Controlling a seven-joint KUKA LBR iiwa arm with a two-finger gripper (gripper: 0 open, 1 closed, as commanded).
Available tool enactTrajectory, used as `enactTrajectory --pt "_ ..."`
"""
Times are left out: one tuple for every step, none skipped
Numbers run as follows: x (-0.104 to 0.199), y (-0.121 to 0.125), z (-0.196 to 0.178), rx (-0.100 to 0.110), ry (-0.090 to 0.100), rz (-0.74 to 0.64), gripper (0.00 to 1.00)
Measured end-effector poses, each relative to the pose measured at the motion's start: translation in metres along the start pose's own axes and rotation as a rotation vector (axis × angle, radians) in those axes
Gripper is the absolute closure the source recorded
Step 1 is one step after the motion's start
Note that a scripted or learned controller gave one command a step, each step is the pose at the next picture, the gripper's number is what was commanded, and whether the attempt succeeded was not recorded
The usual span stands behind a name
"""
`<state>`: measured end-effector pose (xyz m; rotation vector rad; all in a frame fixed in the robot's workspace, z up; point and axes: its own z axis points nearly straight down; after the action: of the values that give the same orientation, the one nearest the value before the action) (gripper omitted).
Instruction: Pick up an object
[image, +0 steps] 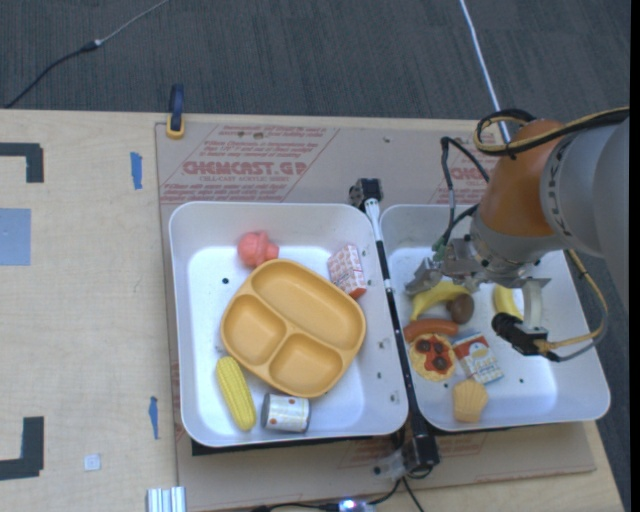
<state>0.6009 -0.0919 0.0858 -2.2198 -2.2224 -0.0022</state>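
My gripper (441, 274) hangs low over the upper left part of the right bin (585, 385), under the orange-banded wrist (520, 190). Its grey metal tip is just above a yellow banana (438, 298) and a small brown round piece (461, 307). Below these lie a red sausage (432, 328), a pizza slice (432, 356), a red and white box (479, 361) and a yellow ridged pastry (469, 402). A second yellow banana (505, 300) lies partly under the wrist. Nothing visibly sits between the gripper's tips.
The left bin (190, 300) holds an orange divided plate (292, 328), a pink ball (257, 248), a red-patterned carton (346, 268), a corn cob (236, 392) and a small can (285, 412). A black fitting with cable (522, 336) hangs off the arm over the right bin.
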Motion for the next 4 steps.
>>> enactTrajectory --pt "-0.002 0.001 0.000 -0.001 -0.001 0.001 0.00" --pt "-0.003 -0.008 0.000 0.000 -0.001 0.001 0.00" --pt "-0.004 -0.014 0.000 -0.001 -0.001 0.001 0.00" --pt "0.000 -0.029 0.000 -0.002 -0.001 0.002 0.00"
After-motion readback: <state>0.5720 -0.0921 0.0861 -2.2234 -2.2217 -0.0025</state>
